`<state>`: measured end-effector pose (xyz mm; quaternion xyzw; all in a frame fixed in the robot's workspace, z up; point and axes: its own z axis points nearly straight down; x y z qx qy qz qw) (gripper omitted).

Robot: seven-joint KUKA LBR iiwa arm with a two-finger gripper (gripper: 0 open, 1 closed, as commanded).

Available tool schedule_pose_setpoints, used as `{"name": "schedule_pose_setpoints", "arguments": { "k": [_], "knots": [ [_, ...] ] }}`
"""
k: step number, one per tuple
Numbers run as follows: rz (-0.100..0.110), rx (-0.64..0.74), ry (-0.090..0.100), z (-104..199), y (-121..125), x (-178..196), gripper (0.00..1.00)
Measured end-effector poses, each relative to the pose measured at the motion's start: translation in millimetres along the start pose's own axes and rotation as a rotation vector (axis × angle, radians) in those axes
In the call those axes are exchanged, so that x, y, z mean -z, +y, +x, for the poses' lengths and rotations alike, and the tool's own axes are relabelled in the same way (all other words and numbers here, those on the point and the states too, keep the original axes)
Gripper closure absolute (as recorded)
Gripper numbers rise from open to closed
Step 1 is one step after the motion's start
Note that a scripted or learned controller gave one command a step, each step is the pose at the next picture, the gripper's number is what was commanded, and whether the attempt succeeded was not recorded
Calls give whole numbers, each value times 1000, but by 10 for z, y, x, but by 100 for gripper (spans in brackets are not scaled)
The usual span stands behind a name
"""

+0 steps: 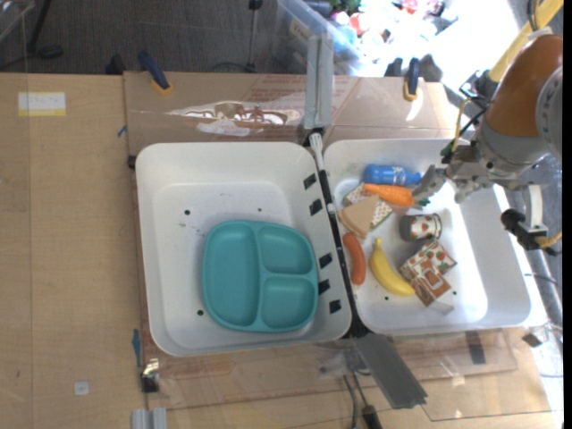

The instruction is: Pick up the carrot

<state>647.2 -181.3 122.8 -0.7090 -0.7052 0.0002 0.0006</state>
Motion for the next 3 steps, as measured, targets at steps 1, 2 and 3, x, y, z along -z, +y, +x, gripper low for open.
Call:
{"name": "schedule_pose_setpoints", "arguments": {
  "k": [1,2,3],
  "knots": [
    [-6,245,-3,672,213,-324,0],
    [-9,245,-5,663,223,-205,100],
    [-7,327,-1,1697,198,719,100]
  ]
}}
